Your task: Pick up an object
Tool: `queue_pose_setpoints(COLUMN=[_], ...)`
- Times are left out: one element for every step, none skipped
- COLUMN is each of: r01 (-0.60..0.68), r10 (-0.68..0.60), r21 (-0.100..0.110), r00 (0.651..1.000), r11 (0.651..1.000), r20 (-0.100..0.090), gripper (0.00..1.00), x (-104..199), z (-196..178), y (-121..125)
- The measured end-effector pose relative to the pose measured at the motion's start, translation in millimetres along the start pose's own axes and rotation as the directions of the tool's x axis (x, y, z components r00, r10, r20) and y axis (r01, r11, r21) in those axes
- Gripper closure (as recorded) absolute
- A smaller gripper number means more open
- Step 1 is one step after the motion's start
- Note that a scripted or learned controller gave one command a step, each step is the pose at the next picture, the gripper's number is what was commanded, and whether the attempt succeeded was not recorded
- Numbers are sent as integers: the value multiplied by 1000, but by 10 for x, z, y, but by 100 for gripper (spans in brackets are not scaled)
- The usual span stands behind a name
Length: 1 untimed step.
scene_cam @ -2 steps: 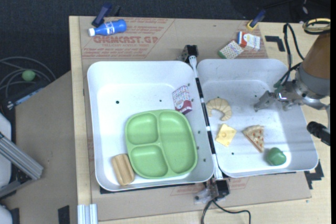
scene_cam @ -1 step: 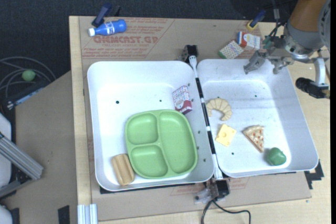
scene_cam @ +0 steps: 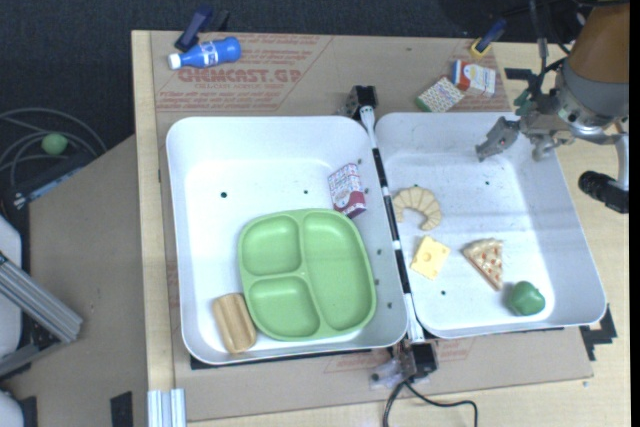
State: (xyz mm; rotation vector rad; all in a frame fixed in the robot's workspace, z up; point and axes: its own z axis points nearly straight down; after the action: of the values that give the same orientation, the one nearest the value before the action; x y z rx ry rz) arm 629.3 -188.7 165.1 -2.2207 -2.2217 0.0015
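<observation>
My gripper (scene_cam: 518, 143) hangs over the far right part of the right bin (scene_cam: 560, 215), open, with nothing between its fingers. In that bin, nearer the front, lie a croissant (scene_cam: 417, 205), a yellow cheese wedge (scene_cam: 431, 257), a pizza slice (scene_cam: 486, 262) and a green pepper (scene_cam: 525, 297). All of them are in front of and to the left of the gripper, apart from it. The left bin (scene_cam: 200, 175) holds a green divided plate (scene_cam: 303, 272), a tan wafer (scene_cam: 233, 322) and a small red-and-white carton (scene_cam: 346, 189).
A blue bottle (scene_cam: 207, 53) lies on the cardboard behind the left bin. Two small packets (scene_cam: 441, 95) (scene_cam: 474, 77) sit behind the right bin. A black clip (scene_cam: 362, 100) stands at the seam between the bins.
</observation>
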Motion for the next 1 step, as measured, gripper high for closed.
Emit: queue_pose_setpoints(r01=[-1], r10=[1], r21=[0], r00=[1000], r11=[1000], r20=[0], gripper=[0], x=[186], z=[151], y=[-571])
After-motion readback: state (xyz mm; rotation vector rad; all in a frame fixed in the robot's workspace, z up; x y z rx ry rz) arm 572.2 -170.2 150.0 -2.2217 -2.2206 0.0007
